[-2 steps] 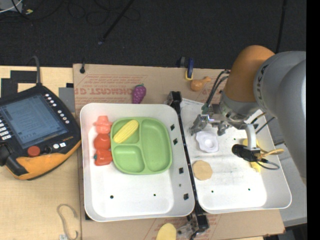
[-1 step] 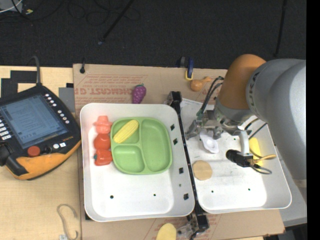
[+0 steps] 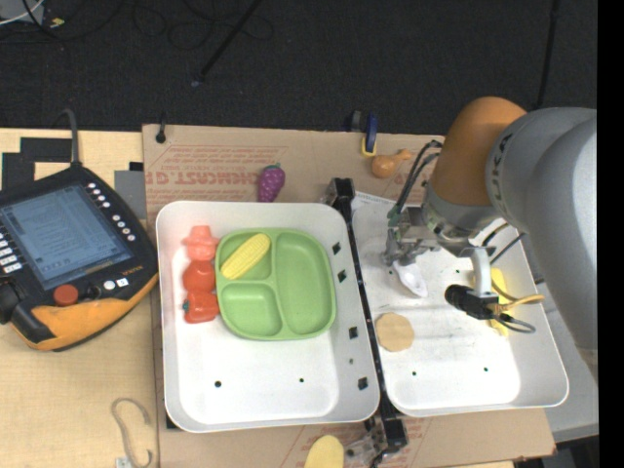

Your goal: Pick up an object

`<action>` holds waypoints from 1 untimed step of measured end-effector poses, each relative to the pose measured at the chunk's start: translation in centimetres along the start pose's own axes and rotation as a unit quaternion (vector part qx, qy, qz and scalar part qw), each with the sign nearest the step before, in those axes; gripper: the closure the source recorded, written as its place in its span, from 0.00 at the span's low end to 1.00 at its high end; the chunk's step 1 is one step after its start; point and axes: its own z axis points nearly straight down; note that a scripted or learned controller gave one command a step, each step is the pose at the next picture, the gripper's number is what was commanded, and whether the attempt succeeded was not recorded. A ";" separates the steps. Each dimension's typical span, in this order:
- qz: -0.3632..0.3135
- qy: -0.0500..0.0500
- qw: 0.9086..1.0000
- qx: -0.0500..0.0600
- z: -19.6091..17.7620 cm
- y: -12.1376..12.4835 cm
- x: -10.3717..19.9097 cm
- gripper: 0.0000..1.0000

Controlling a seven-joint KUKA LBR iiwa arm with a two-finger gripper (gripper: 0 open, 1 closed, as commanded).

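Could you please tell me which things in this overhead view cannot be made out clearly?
- Gripper, camera view: the wrist and cables crowd it, so what lies at its fingers cannot be told.
- White object beneath it: too small and pale against the right bin to identify.
- Yellow object: partly hidden behind the arm's black fitting.
- Yellow item below the bins: cut off by the bottom edge.

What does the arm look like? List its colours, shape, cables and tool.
The arm is bulky and rounded, with a smooth grey shell and an orange band above the wrist. Thin dark cables loop down beside the wrist to the tool, a small, dark grey metallic assembly. No markings are readable.
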 end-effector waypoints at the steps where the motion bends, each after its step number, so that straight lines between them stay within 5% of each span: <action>1: 0.000 0.001 1.000 0.002 -4.4 0.2 0.3 1.00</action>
